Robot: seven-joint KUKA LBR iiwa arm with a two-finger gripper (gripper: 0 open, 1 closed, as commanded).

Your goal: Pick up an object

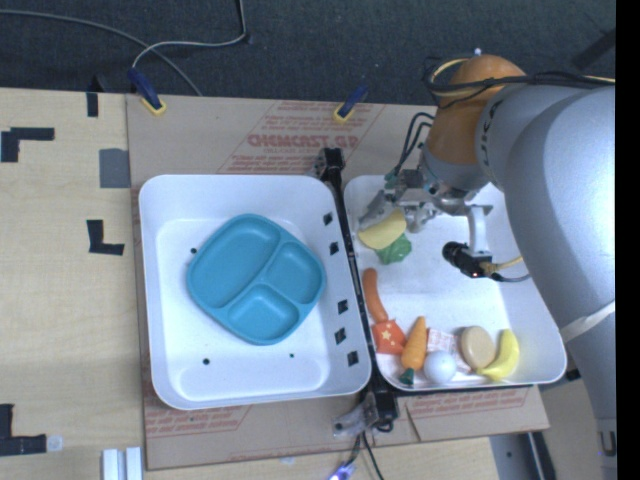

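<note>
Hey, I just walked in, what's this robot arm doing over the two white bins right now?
The grey arm reaches in from the right, and its gripper is low in the right bin, right at a yellow toy lying on a green one. Whether it has actually grasped either cannot be told. More toy food sits along that bin's near edge: a carrot, a banana, a white egg. The left bin holds a blue divided plate.

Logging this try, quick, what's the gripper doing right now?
Gripper: over the right bin, at the yellow toy; open or shut cannot be told.
</note>
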